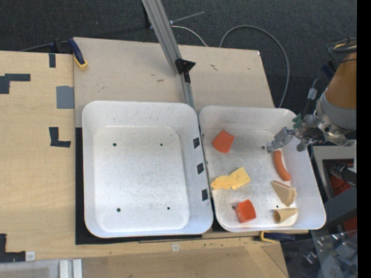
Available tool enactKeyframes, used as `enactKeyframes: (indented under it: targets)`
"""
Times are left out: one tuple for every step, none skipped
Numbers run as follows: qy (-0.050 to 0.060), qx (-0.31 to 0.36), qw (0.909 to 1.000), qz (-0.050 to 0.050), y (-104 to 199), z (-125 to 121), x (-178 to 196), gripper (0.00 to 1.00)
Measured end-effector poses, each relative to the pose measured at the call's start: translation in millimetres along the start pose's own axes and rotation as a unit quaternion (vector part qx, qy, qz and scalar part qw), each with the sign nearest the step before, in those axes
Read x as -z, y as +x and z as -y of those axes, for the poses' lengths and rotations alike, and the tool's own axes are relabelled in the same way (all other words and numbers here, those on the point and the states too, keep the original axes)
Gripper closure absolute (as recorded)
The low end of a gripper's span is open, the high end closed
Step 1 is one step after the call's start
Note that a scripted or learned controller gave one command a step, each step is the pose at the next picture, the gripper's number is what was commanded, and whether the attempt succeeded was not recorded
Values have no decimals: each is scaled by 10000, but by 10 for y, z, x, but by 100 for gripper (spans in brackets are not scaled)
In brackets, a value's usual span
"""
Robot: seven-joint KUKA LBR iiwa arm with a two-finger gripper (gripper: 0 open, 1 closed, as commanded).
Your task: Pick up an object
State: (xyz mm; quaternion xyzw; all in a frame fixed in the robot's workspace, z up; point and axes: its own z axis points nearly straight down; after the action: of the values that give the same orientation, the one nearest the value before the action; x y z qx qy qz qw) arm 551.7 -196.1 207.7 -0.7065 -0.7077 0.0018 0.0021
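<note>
Smooth orange sausage (282, 165), yellow cheese wedge (231, 179), red cube (223, 141), speckled white bin (243, 120)

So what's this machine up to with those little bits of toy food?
A robot arm reaches in from the right, its gripper at the upper right of the right bin, just above an orange sausage. It holds nothing yet. Also in that bin lie an orange block, a yellow cheese piece, a red block and two tan wedges. The left bin sits beside it.
</note>
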Motion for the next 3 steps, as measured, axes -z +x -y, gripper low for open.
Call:
enactKeyframes:
  targets:
    - [10, -3, 10000, -2, -36, -58, -603, 0]
    - [-37, 0, 10000, 13, -34, -72, -1106, 0]
    - [-53, 10, 10000, 12, -27, -84, -975, 100]
